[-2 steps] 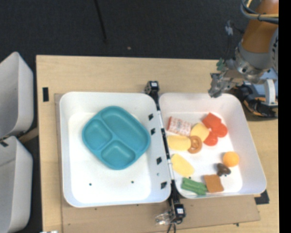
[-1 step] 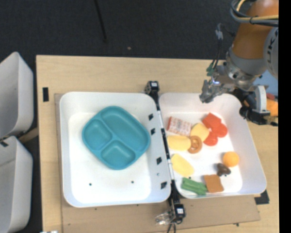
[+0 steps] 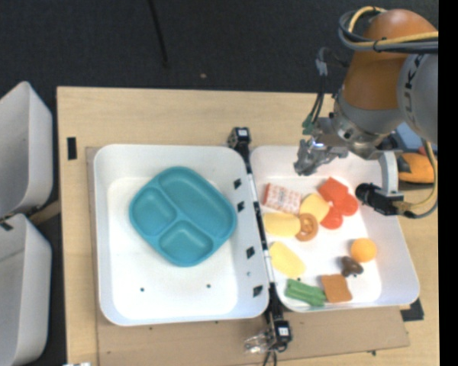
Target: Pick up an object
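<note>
Noted at far left, on the wooden bench [image 3: 76, 120]: the left bin [image 3: 111, 288], occupied by a teal divided plate [image 3: 183, 216] lying flat near its centre, clear of the walls. Judged a drop-off area rather than a source of parts.

Found across the divider, in the right bin [image 3: 393, 280]: a loose cluster of toy food, the candidates for the pick. Listed left to right: a red-and-white packet [image 3: 281, 198] beside the divider; a yellow piece [image 3: 281, 223] just below it; another yellow piece [image 3: 288, 259] lower down; a green piece [image 3: 305, 293] against the near wall; a tomato slice [image 3: 306, 227]; a brown block [image 3: 336, 287]; a red piece [image 3: 337, 194]; a small orange ball [image 3: 363, 248]. Packed closely mid-bin, several touching, so isolated outliers judged the easier targets.

Located over the bin's far left corner: the gripper [image 3: 314, 158], above and just beyond the packet. Seen with nothing held. Amount of opening: could not be told from this slant.
</note>
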